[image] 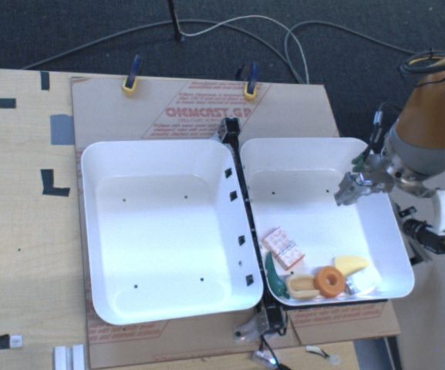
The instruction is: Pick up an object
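My gripper hangs over the right side of the right bin, above bare floor, with nothing visibly between its tips. Along the bin's near edge lie several objects: a small red-and-white packet, an orange ring, a tan bread-like piece, a yellow wedge, a green item and a pale blue-white piece. The gripper stands well back from all of them, toward the far right of the bin.
The left bin sits beside the right one, split from it by a black divider with clips. Both rest on a cardboard sheet held by two clamps. Cables run across the dark floor behind.
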`<state>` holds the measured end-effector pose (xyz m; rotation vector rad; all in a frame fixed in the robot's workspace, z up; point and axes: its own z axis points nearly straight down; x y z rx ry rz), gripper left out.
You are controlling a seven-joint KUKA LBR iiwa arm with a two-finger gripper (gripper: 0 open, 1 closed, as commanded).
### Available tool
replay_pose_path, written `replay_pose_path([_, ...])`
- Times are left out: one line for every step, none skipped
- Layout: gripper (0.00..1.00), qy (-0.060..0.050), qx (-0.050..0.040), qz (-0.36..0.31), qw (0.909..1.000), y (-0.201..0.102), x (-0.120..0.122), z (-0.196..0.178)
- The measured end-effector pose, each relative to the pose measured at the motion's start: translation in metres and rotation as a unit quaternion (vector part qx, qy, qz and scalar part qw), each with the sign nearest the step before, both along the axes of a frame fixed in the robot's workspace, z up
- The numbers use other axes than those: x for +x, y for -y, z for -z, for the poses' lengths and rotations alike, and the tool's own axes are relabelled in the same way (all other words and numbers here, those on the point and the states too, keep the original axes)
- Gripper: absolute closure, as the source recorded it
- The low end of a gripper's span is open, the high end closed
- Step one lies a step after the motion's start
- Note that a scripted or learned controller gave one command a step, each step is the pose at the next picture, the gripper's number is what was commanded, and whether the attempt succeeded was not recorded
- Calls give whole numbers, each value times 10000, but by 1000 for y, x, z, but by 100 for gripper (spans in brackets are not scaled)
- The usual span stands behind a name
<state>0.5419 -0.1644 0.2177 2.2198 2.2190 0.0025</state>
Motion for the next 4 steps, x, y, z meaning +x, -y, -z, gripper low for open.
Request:
replay_pose_path([100,8,0,-5,10000,-4,-3,-61])
replay_pose_path([100,-15,9,-26,10000,-56,1,-64])
replay_pose_path([100,-19,9,-24,10000,-107,8,-65])
replay_pose_path([100,-27,7,-20,10000,-153,12,-45])
